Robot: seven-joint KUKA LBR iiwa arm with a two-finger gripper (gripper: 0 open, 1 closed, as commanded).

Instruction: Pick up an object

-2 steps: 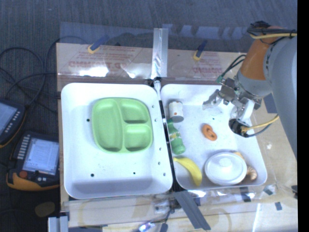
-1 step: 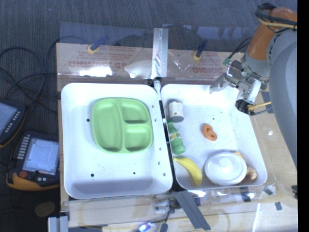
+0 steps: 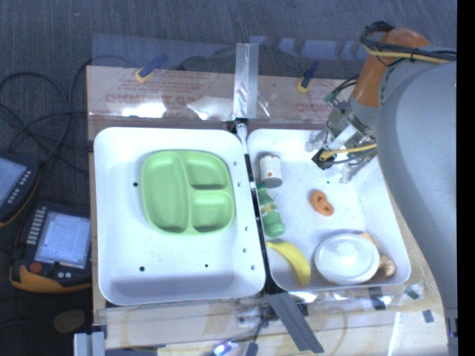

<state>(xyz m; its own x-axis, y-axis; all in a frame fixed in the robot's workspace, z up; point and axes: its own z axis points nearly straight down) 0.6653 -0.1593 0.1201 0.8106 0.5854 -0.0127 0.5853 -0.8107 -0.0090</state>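
On the bench (image 3: 104, 80), 2 white bins sit side by side. The left bin (image 3: 119, 273) holds a green divided plate (image 3: 187, 191), lying flat near its middle. The right bin (image 3: 297, 280) holds several things: a small can (image 3: 269, 169) on its side near the dividing wall, a green bottle (image 3: 270, 215) just below it along that wall, a banana (image 3: 292, 259) at the near edge, a white lidded bowl (image 3: 346, 257) beside the banana, a brown piece (image 3: 386, 265) touching the bowl's right side, and an orange pretzel-shaped toy (image 3: 321, 202) in open floor. The gripper (image 3: 335, 160) hangs over the bin's far right corner, above the toy and apart from it; whether its jaws are apart or together cannot be told.
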